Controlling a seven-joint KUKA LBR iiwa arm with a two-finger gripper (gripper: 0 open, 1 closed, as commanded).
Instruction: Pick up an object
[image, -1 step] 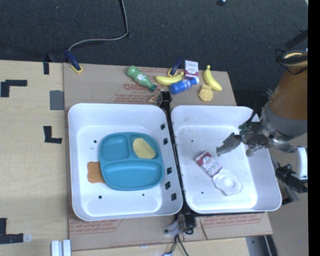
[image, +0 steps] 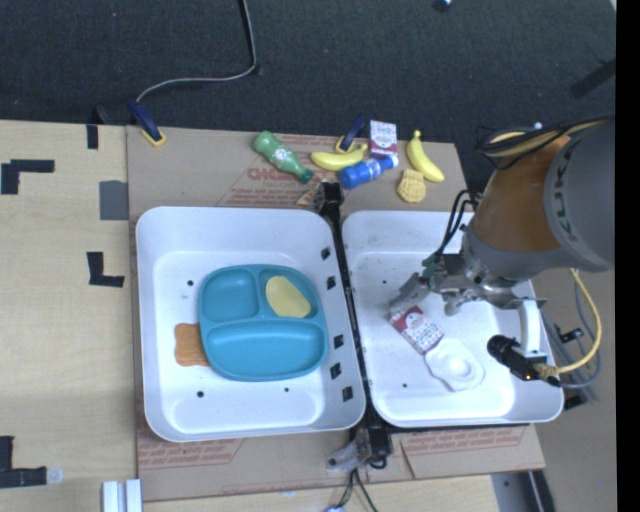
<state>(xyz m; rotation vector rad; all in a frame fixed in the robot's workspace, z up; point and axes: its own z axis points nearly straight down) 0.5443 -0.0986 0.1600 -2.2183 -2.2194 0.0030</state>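
The gripper (image: 415, 293), fingers spread and empty, hovered over a red-and-white packet (image: 414, 327) in the right bin (image: 380, 400), apparently needing descent before closing.

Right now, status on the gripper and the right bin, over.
Gripper low in right bin, nothing seen between its fingers. Red-and-white packet just below it, white cup beside. Nothing in the way.

Plate (image: 262, 338) in left bin (image: 160, 240); packet (image: 415, 327) in right bin (image: 380, 235).
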